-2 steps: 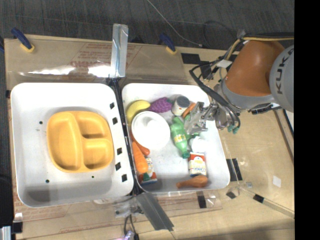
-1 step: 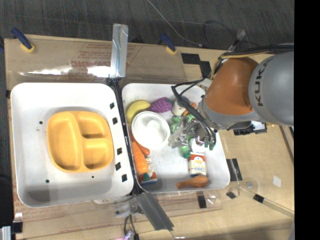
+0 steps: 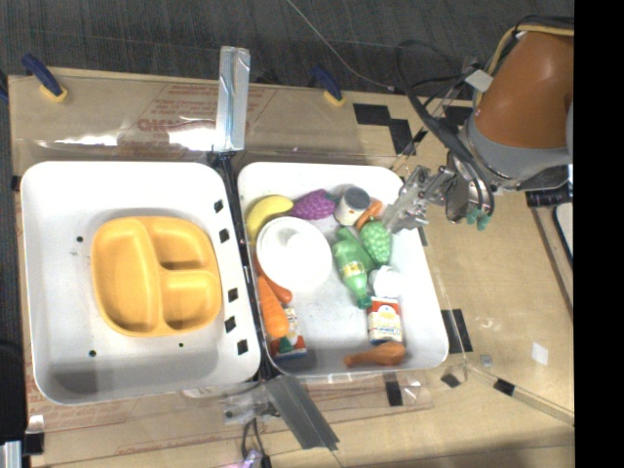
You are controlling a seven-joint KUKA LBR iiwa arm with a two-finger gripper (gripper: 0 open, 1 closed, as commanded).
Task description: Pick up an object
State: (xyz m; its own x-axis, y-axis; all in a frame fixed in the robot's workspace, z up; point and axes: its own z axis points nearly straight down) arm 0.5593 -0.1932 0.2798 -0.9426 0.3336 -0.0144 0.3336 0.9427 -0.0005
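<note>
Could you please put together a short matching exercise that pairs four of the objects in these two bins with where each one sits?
Things:
1. yellow plastic divided tray
2. yellow toy banana
3. purple toy grape bunch
4. small white bottle with a red and orange label

Places:
A. far side of the right bin, between the banana and a small jar
B. middle of the left bin
C. near right part of the right bin
D. far left corner of the right bin

Pairs: 1-B, 2-D, 3-A, 4-C

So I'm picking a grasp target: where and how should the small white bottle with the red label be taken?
Grip the white bottle across its body, coming from above. It lies flat in the right bin, neck toward the green bottle, with bare floor along its left side for the jaws; the bin wall crowds its right.
</note>
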